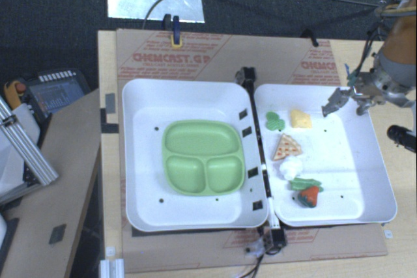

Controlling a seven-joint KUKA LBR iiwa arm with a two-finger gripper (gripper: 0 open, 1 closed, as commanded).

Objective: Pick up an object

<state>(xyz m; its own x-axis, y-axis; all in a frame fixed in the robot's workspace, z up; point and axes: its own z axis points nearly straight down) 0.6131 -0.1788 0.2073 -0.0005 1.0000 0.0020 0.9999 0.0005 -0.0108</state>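
In the right bin (365, 166), several small toy foods lie along the left side. A green piece (274, 120) and a yellow chunk (300, 118) are at the far end. A triangular pizza slice (285, 147) sits below them, then a white lump (290, 169). Nearest the front lies a red-orange piece with green leaves (307, 194). My gripper (345, 106) hangs over the bin's far right part, to the right of the yellow chunk. Its fingers are spread open with nothing between them.
The left bin (140, 140) holds a green three-compartment tray (201, 157). A black divider with clips (256, 140) runs between the bins. A cable arcs across the back of the bench, and a controller box (55, 96) sits at the left.
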